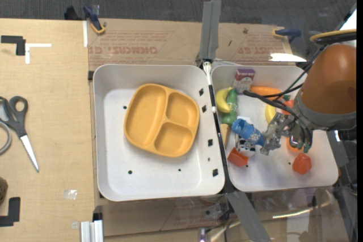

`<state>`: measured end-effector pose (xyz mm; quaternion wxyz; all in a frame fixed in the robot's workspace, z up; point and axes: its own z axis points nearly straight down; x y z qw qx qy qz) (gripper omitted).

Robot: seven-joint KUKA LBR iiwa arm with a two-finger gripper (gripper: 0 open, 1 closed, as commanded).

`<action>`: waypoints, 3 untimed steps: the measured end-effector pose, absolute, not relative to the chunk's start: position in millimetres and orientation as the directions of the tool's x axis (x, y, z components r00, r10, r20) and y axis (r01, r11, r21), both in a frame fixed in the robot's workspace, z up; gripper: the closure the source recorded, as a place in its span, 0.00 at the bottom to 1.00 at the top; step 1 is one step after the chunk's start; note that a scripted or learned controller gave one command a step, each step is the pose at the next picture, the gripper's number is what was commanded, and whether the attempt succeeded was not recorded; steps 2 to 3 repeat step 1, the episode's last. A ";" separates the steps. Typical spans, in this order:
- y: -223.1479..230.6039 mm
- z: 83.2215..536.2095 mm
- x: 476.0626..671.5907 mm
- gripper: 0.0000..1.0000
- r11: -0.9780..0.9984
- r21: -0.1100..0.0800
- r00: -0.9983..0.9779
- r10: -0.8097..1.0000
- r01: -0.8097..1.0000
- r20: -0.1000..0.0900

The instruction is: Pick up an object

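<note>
Over the right bin point(249, 183) we see the gripper point(271, 141) low among the toys, arm point(332, 88) reaching in from the right. We can't tell the claw's state or whether it grips anything; clutter hides it. Just left of it, maybe touching, sits a blue-and-white toy point(245, 132), with a red block point(237, 158) below that. Yellow banana point(224, 100) and green piece point(228, 117) lie by the left wall, a carrot point(265, 90) near the back, a red-orange piece point(302, 164) at front right. Left bin point(105, 139) holds an orange divided plate point(162, 120). Scissors point(20, 127) lie on the bench, well left.
</note>
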<state>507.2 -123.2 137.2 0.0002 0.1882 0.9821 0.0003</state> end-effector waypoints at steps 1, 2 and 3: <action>-123.1 137.2 507.2 0.00 0.929 0.001 -0.929 0.369 0.369 0.000; -123.1 137.2 507.2 0.00 0.929 0.001 -0.929 0.369 0.369 0.000; -123.1 137.2 507.2 0.00 0.929 0.001 -0.929 0.369 0.369 0.000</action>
